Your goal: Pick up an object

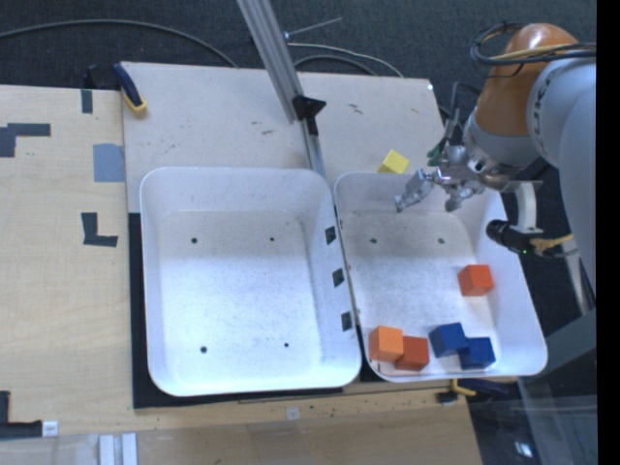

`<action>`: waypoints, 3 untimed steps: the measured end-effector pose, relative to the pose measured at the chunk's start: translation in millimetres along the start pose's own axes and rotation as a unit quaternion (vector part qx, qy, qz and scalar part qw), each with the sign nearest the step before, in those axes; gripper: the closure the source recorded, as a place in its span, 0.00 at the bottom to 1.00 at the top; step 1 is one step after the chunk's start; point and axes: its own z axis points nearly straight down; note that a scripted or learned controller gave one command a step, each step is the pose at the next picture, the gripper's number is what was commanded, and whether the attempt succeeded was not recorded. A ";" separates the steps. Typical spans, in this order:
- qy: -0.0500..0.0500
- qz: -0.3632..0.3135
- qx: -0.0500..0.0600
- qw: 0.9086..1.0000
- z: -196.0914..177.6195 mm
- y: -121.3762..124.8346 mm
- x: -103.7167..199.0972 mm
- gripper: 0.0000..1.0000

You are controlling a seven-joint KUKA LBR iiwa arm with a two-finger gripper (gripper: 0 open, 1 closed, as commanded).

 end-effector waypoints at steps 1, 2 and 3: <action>0.001 0.000 0.000 1.000 78.1 -58.0 1.1 0.00; 0.002 -0.001 0.000 1.000 73.9 31.9 -47.6 0.00; 0.001 0.000 -0.001 1.000 74.4 -35.4 -36.2 0.00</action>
